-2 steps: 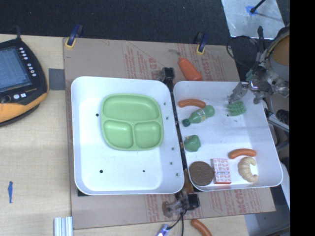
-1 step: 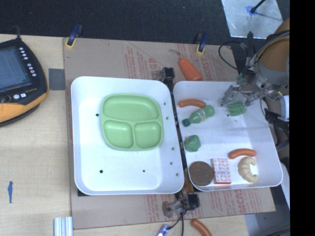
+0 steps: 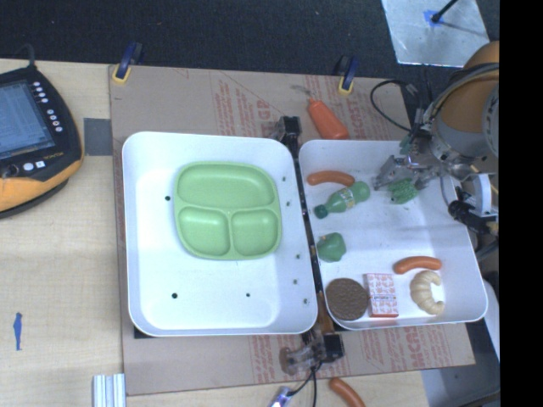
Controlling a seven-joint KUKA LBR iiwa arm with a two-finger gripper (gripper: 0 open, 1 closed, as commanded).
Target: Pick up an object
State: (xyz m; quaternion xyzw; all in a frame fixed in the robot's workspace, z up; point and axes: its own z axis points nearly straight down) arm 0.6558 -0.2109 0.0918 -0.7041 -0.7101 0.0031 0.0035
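Reaching in from the right, the grey arm [image 3: 475, 100] with its orange band is hanging over the far right part of the right-hand bin [image 3: 458, 312], and much of it is being cut off at the picture's side. Its gripper [image 3: 407, 172] is sitting low at the bin's far end, right against a small green object [image 3: 404, 192] that looks like a toy vegetable. That object is showing just under the metal parts, but the tangle of grey pieces and cables is too cluttered to make out, so I cannot tell how far the pincer is standing apart or whether it is gripping anything.

Taking things from the biggest down: the left-hand bin [image 3: 153, 295] is holding a green divided plate [image 3: 227, 210] with three compartments. In the right-hand bin, a green bottle [image 3: 343, 199] is lying on its side near the dividing wall, with an orange sausage [image 3: 331, 177] just beyond it. A green pepper-like toy [image 3: 330, 246] is lying near the middle of the left wall. Along the near edge, a round brown cookie [image 3: 347, 298] is lying touching a small red and white box [image 3: 381, 294], and a pale croissant [image 3: 428, 291] is lying just beside a second sausage [image 3: 417, 264].

Outside the bins, a carrot [image 3: 327, 119] is lying on the cardboard, and a teach pendant [image 3: 30, 138] is being cropped by the left edge.
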